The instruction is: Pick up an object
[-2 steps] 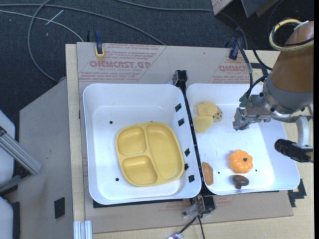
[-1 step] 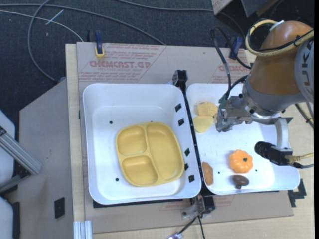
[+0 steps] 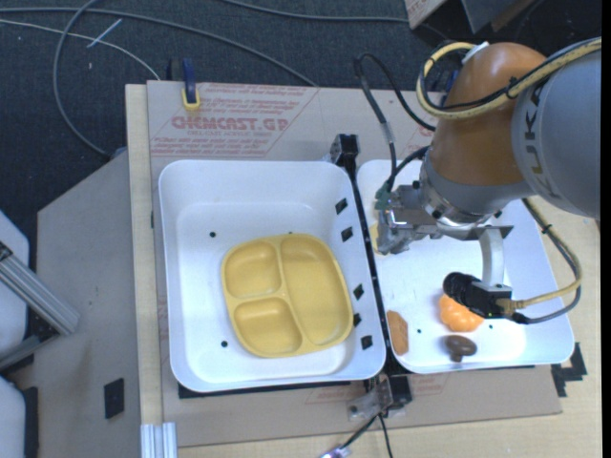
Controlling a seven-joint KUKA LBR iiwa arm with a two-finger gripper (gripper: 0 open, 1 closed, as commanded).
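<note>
Tan oblong piece (image 3: pixel 397 332) lies nearest you in the right bin (image 3: pixel 425 289), close to that bin's left wall. Its long axis runs near to far, with 1 rounded end toward the front rim, and it looks smooth and matte. Just to its right you see a brown lump (image 3: pixel 460 347) near the front rim. It is small, dull and roughly round, a little wider than it is deep. Just behind the lump sits an orange piece (image 3: pixel 456 315), bright and rounded. Part of it is covered, so you cannot tell its long axis.

In the left bin (image 3: pixel 191 218) a yellow plate (image 3: pixel 227 277) lies flat. It is a smooth rounded rectangle with 3 compartments, 2 small ones on its left and 1 long one on its right, and it is turned slightly against the bin's walls.

Farther back, the gripper (image 3: pixel 391 235) hangs over the right bin's left side, just beside the wall between the 2 bins and apart from the 3 pieces. You cannot tell whether it is released or clenched, nor whether it touches the bin. Above it, the arm (image 3: pixel 487 113) shows its glossy orange band and grey casing.

Beyond the bins, a brown cardboard sheet (image 3: pixel 229 122) with red print lies under them, and pale cables (image 3: pixel 95 27) loop on the dark floor.
</note>
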